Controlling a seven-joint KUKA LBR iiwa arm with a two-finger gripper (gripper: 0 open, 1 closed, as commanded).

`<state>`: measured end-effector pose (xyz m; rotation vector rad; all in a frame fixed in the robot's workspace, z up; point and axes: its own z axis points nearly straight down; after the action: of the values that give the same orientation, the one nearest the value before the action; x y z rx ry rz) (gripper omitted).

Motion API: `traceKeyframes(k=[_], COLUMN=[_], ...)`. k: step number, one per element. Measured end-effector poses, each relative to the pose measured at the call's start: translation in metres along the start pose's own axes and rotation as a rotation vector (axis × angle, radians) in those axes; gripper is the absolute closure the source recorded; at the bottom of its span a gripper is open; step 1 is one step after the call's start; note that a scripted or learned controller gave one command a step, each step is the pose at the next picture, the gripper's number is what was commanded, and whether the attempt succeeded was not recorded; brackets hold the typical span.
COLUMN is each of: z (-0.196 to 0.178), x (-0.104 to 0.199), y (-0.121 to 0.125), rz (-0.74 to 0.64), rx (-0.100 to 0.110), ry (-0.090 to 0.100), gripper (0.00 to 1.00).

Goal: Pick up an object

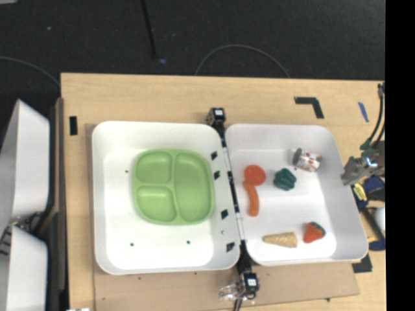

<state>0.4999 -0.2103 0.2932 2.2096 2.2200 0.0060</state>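
Note:
The right bin point(331, 141) holds several small items. An orange-red ladle-shaped toy point(252, 186) lies near its left wall. A dark green lumpy toy point(284, 179) sits just right of it. Toward the back right lies a small silvery can-like object point(306, 160). Along the front lie a tan cone point(280, 240) and a red strawberry toy with a green top point(314, 232). All of them rest apart from one another on the bin floor.
The left bin point(110, 238) holds a light green divided plate point(174, 186). Black clips line the seam between the bins point(228, 193). Grey metal hardware with cables and blue and yellow bits point(364, 173) sits at the right bin's outer edge.

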Motion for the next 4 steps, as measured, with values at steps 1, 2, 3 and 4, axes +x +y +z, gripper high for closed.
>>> traceKeyframes(k=[1, 2, 3, 4], z=[-0.008, -0.01, -0.007, 0.012], x=[-0.001, 0.047, 0.101, 0.146], y=[0.001, 0.018, 0.039, 0.046], rz=[-0.002, -0.002, -0.001, 0.0], rx=[0.005, 0.005, 0.006, 0.009], ry=[0.002, 0.002, 0.003, 0.003], gripper=[1.0, 1.0, 1.0, 1.0])
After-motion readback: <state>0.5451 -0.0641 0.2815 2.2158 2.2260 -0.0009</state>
